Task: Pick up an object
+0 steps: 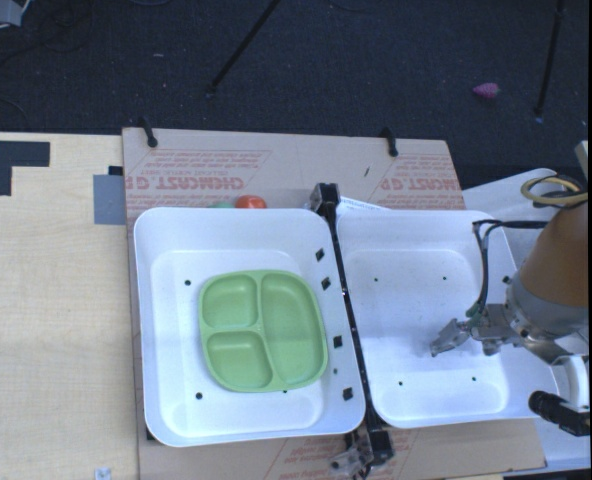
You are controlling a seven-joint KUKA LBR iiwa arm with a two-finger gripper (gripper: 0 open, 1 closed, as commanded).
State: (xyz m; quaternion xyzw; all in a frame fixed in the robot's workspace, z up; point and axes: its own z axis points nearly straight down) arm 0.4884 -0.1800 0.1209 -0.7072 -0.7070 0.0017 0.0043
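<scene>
- One gripper (448, 342) hangs over the right bin (416, 268), at about four o'clock of its floor; I cannot tell its grip state
- One green three-compartment plate (263, 329) lies in the left bin (166, 258), toward three o'clock
- One orange object (250, 203) sits behind the left bin, at twelve o'clock

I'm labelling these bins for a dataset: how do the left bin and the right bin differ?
The left bin holds a green divided plate; the right bin has the gripper over its floor. The arm overlaps the right bin's edge, not the left bin's. Both are shallow, white and meet along a black divider.
</scene>
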